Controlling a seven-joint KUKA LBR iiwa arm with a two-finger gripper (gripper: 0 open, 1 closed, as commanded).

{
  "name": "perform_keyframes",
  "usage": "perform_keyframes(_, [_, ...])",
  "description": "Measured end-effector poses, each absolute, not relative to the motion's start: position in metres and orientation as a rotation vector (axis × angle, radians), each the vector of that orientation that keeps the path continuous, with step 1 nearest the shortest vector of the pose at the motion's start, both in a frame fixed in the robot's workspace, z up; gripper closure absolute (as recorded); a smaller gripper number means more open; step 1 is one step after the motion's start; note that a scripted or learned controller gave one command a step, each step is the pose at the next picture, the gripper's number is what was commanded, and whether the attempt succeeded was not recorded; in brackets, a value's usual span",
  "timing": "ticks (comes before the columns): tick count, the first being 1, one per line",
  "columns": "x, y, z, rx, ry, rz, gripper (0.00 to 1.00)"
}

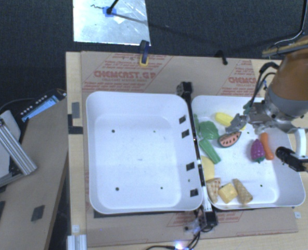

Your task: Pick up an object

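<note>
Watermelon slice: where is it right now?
In the right bin, near its middle, the watermelon slice lies just below the gripper, with the green pepper to its left.

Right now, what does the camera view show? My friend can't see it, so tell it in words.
A grey and orange robot arm reaches in from the right, its gripper over the right white bin, just above a toy watermelon slice. Toy foods fill that bin, including a carrot and purple grapes.

Right bin [292, 191] holds all items: watermelon slice [229, 138] mid-bin, banana [223, 119] behind it, carrot [267, 146] right, bread pieces [229, 191] in front.
</note>
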State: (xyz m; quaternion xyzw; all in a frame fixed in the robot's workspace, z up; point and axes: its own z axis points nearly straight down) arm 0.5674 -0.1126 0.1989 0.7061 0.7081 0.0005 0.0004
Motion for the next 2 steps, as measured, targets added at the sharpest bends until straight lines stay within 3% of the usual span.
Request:
perform_keyframes(1, [0.501, -0.091, 0.102, 2.226, 2.229, -0.005, 0.0])
perform_keyframes(2, [0.564, -0.098, 0.084, 2.213, 2.223, 0.005, 0.0])
